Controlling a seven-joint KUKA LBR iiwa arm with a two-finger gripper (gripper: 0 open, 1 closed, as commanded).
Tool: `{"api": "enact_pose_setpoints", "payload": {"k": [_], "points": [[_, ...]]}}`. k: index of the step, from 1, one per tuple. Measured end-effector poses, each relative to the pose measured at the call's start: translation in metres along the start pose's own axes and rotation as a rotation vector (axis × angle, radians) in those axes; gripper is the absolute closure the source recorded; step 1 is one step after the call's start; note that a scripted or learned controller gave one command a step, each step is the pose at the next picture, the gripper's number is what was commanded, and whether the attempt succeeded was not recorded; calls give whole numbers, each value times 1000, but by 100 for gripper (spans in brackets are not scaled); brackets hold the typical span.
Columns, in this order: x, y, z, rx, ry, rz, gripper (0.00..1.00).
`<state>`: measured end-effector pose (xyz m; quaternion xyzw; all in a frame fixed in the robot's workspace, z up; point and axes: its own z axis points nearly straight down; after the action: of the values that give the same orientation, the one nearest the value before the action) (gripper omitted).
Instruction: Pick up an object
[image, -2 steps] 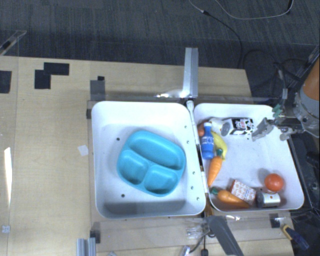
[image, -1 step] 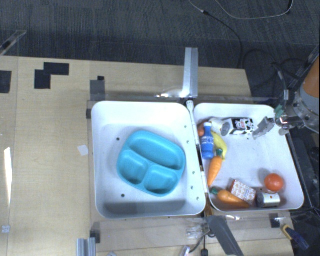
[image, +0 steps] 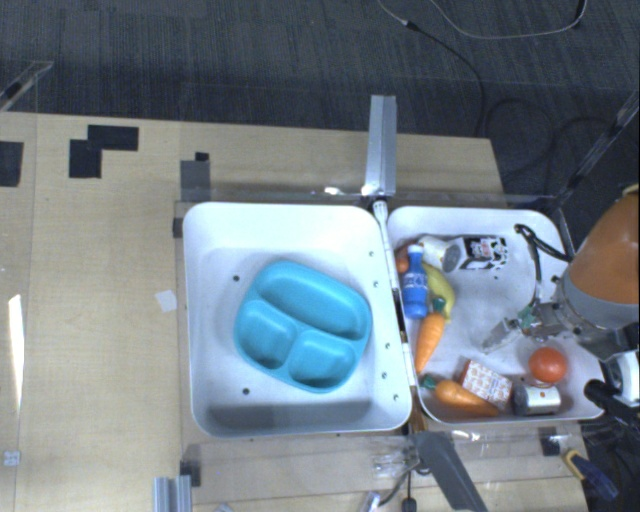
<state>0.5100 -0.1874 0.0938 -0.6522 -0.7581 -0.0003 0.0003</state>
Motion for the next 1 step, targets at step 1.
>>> {"api": "enact_pose_setpoints", "payload": {"k": [1], "points": [[1,1,-9,-1,0,-2,100]]}}
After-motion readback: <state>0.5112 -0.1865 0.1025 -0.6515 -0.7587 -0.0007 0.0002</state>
